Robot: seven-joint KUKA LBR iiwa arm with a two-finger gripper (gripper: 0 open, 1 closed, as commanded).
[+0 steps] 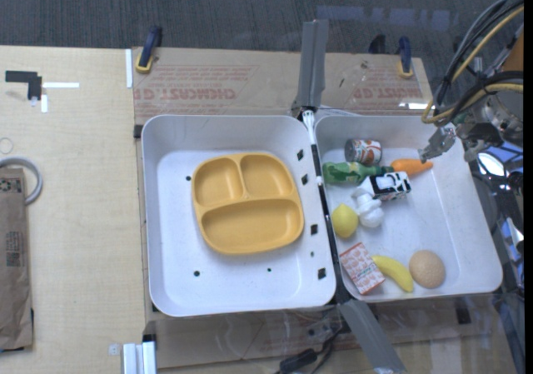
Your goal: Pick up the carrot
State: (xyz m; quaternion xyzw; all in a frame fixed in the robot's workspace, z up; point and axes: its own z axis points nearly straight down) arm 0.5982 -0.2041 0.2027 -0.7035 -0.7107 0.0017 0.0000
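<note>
At right of frame, the two-finger gripper (pixel 435 147), jaws' opening impossible to tell, hangs just beside the small orange plastic carrot (pixel 410 167) in the right white bin (pixel 466 235); likely light, stiff, slippery, best pinched mid-body.

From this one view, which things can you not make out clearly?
- Gripper: small and blurred at the right bin's far edge, near the carrot; its finger state is unclear.
- Arm: cut off by the view's right edge.
- Can: label too small to read.
- Black-and-white toy: too small to identify.
- Green item: partly hidden by that toy.
</note>
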